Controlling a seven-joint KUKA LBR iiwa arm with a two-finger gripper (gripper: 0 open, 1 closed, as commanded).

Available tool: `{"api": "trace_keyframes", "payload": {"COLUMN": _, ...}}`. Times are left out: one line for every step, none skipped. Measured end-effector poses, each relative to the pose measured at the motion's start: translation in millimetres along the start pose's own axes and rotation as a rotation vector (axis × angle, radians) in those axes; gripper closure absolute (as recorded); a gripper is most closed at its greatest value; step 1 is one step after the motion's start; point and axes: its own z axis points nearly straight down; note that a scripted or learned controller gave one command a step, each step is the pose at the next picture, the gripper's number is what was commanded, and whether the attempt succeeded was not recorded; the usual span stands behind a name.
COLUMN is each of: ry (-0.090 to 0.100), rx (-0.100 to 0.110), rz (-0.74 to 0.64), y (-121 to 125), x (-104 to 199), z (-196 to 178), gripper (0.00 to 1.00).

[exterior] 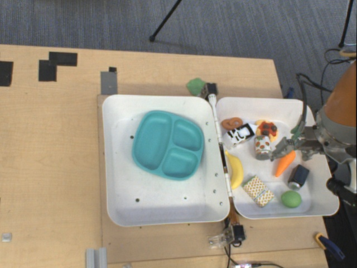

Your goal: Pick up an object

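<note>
Counter (pixel 50 149): light wood, with black patches at its far left.
Left bin (pixel 120 205): white, holding a teal divided plate (pixel 167 144).
Floor (pixel 111 10): grey carpet.
Green ball (pixel 196 86): behind the bins.

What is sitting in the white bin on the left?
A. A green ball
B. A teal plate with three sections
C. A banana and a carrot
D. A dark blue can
B. The left bin holds just the teal plate, split into three sections, while the banana and carrot lie in the right bin.
</note>
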Motion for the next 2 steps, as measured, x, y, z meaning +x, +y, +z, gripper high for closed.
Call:
{"api": "trace_keyframes", "payload": {"ry": 0.001, "rx": 0.003, "rz": 0.003, "y": 15.4, "x": -19.8, "z": 113.0, "gripper": 0.0}}
{"api": "trace_keyframes", "payload": {"ry": 0.0, "rx": -0.003, "rz": 0.001, "y": 49.2, "x": -30.2, "z": 132.3, "gripper": 0.0}}
